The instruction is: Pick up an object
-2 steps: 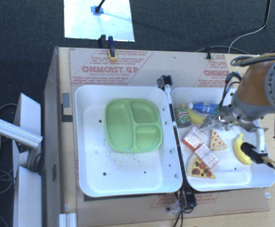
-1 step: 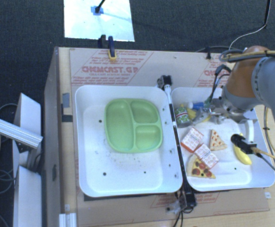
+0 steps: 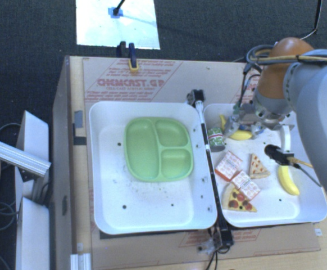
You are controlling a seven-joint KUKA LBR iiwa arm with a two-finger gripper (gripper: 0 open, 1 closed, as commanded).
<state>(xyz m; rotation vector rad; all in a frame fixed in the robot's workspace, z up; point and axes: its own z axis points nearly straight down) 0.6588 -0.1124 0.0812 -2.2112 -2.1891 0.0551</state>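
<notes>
Two yellow pieces (image 3: pixel 237 133) were crowded under the claw (image 3: pixel 246 122), its state untellable, so a glancing, failed grasp was judged likely.

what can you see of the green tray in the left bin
The green tray is a pale green, plastic-looking plate with rounded corners and three compartments: one large on the left, two smaller on the right. It lies flat, slightly rotated, near the middle of the left bin, resting on its floor. Nothing lies in it.
</notes>
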